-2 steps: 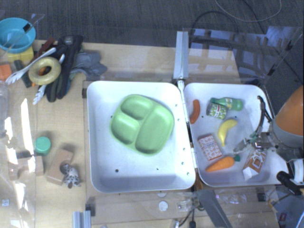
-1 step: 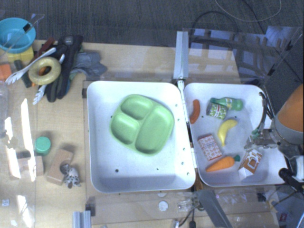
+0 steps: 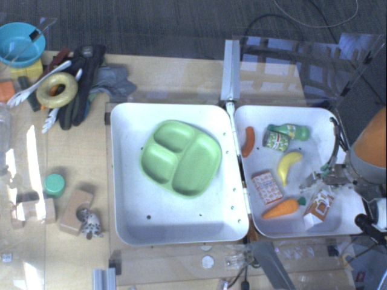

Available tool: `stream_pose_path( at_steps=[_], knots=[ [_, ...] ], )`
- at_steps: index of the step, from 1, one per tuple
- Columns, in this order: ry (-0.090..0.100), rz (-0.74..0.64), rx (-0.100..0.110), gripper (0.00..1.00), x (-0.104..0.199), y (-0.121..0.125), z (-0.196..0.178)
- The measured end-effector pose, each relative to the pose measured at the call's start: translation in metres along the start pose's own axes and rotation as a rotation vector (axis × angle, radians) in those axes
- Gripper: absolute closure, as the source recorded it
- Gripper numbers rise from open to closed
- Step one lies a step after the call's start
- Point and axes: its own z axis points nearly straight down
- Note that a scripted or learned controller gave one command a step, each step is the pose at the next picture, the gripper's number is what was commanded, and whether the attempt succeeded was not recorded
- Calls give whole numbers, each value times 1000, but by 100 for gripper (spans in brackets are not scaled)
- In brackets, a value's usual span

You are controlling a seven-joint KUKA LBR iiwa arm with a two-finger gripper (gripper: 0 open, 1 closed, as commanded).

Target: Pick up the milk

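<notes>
The milk [image 3: 318, 208] is a small white and orange carton lying tilted near the front right corner of the right bin [image 3: 296, 229]. My gripper [image 3: 325, 177] hovers at the right side of that bin, just behind the carton and right of the banana [image 3: 288, 166]. The grey arm with its orange band [image 3: 370, 145] comes in from the right edge. The carton lies on the bin floor, apart from the gripper.
The right bin also holds an orange carrot [image 3: 280, 209] touching the carton's left side, a red cracker box [image 3: 267, 187], a green bottle [image 3: 285, 136] and a sausage [image 3: 248, 141]. A green divided plate [image 3: 181, 157] sits in the left bin [image 3: 127, 222].
</notes>
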Motion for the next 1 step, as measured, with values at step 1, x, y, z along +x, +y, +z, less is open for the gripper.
stream_pose_path(
  at_steps=[1],
  knots=[
    [5, -230, 12, 0, 25, -5, 14]
  ],
)
